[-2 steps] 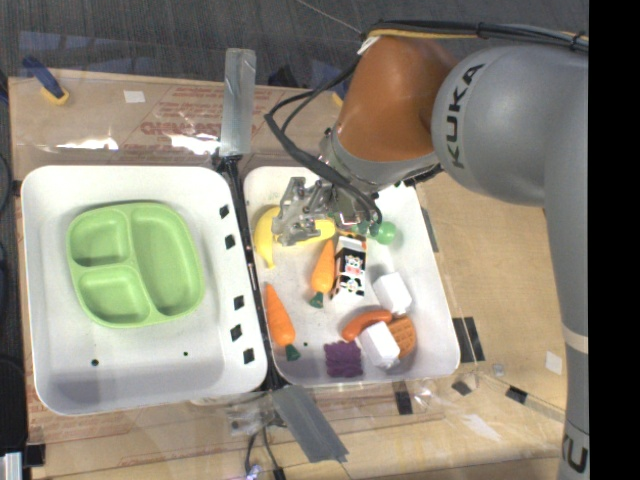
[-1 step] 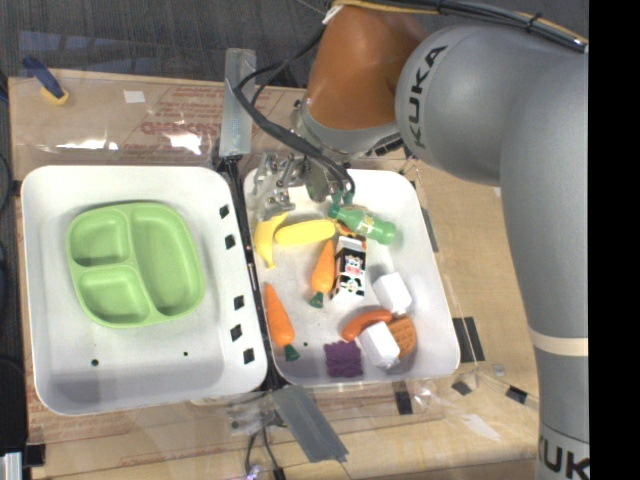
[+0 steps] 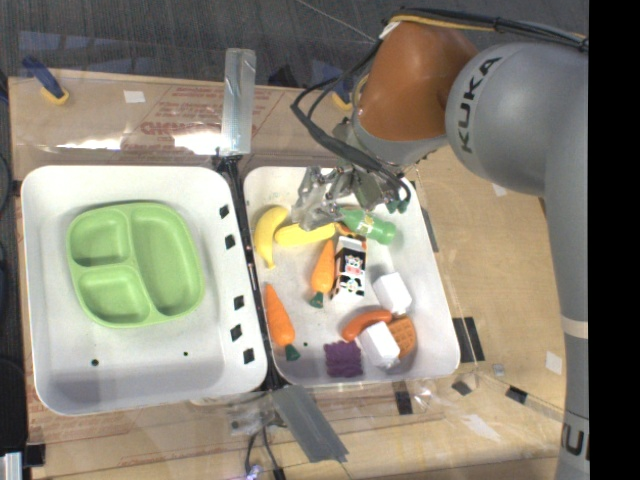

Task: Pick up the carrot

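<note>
tool (image 3: pixel 322 200) hangs above the banana (image 3: pixel 272 234), grip state unclear, and should shift over the nearby carrot (image 3: pixel 323 268), aligning across its width.

Glossy plastic carrot (image 3: pixel 323 267); matt white plastic bin (image 3: pixel 432 268); smooth green plastic tray (image 3: pixel 135 263).

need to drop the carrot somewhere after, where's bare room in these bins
Left bin: free floor in front of the green divided plate and along its left wall. Right bin is crowded: banana, two carrots, purple block, gripper.
</note>
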Robot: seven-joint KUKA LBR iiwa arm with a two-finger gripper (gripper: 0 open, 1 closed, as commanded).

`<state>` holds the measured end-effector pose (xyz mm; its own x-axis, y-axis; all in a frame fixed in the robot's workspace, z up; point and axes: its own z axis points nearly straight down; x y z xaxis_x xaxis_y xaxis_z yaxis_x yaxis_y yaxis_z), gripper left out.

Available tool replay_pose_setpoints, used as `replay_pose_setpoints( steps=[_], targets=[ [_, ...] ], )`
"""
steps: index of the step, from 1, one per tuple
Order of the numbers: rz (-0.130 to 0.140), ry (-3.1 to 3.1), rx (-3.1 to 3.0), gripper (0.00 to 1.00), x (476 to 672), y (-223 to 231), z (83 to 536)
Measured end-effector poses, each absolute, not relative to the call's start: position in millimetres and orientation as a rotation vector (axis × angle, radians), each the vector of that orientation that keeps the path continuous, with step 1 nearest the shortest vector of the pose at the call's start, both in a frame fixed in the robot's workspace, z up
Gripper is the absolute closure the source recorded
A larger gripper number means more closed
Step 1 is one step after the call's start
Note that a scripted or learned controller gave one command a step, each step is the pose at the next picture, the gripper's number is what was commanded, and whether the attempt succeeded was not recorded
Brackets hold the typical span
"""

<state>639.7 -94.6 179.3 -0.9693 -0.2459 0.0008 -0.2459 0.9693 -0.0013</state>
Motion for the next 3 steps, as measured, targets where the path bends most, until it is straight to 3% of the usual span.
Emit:
replay_pose_setpoints(
  steps=[1,2,3],
  targets=[
    [0.002,-3.135,0.248,1.00,657.7,-127.9,155.0],
    [-0.002,-3.125,0.311,1.00,576.2,-96.9,149.6],
    [0.000,-3.072,0.680,1.00,587.9,-29.8,192.8]
  ],
)
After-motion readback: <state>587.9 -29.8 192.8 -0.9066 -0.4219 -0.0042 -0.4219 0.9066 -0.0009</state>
